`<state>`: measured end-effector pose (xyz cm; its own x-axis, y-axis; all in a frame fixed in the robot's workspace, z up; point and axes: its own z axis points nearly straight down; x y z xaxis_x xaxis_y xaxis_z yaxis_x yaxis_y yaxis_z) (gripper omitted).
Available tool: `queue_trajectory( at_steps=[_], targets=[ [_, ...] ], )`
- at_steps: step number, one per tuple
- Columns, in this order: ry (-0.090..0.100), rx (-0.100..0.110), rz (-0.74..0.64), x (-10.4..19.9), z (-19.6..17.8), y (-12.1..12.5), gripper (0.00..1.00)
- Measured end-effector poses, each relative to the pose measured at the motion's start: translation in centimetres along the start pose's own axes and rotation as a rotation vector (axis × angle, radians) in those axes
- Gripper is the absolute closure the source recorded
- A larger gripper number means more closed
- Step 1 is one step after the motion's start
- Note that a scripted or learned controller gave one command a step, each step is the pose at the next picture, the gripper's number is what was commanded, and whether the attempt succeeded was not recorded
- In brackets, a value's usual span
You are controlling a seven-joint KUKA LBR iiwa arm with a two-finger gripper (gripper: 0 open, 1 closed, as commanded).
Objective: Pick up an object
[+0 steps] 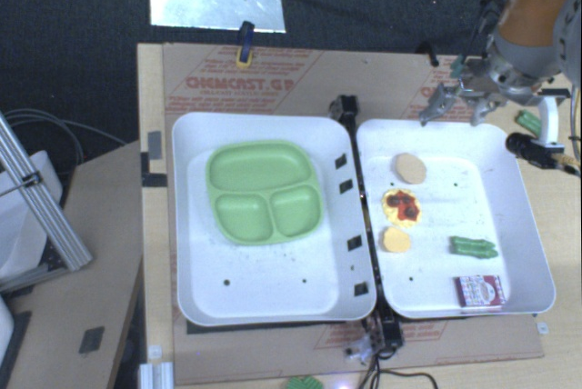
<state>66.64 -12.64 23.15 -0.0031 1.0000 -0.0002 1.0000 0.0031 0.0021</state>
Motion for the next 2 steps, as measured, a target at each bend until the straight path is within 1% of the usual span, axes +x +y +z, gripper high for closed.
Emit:
queue_trajectory(
  at_steps=[1, 2],
  targets=[
    [0.003, 0.012, 0.001, 3.3, 10.0, -4.4, 0.00],
    [0.001, 0.005, 0.002, 2.9, 14.9, -7.7, 0.00]
  ],
)
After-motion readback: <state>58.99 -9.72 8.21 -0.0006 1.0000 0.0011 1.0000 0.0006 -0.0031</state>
